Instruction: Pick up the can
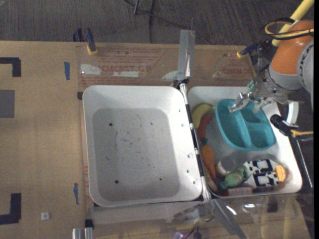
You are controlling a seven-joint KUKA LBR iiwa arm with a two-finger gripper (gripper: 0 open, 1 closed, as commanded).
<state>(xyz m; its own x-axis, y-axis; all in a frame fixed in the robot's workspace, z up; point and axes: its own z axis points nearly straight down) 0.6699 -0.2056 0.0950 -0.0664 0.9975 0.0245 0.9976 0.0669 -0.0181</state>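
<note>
Nearest the lens, the can (227,164) is sitting, apparently end-up, by the right bin's (295,182) near wall, beside the carrot (209,159). I am seeing the gripper (250,101) hovering at the teal tray's (246,134) far rim, so the can is lying past that tray. I cannot tell how wide the gripper is standing.

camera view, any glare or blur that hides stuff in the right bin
Camera view: soft overall, glare streaks on the clear panel along the right bin's near rim; the can is small and blurry among toys; the teal tray reads clearly.
</note>
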